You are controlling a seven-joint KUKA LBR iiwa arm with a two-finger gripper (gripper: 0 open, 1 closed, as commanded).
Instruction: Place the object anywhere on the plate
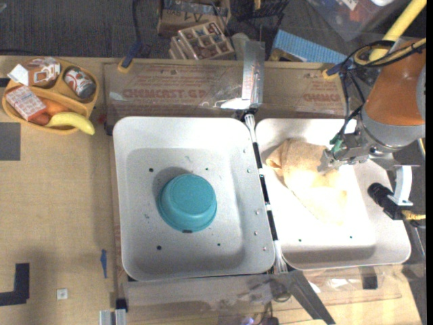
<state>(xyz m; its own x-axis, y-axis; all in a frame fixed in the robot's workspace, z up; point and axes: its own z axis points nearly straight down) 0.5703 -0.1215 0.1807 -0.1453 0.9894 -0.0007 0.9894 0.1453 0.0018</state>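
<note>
Camera view: the pincer [336, 156] sits at the cloth [308, 175] in the right bin [352, 249] — its grip I cannot tell. The limp cloth could slip free before reaching the teal plate [188, 202] at centre-left.

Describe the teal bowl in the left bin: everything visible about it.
The teal bowl is round, smooth and plain, plastic by the look of it. It seems to lie upside down, its flat base facing up with the wider rim below. It rests on the floor of the left bin, slightly below the middle, clear of the walls. Nothing else touches it; the tool is over the right bin.
</note>
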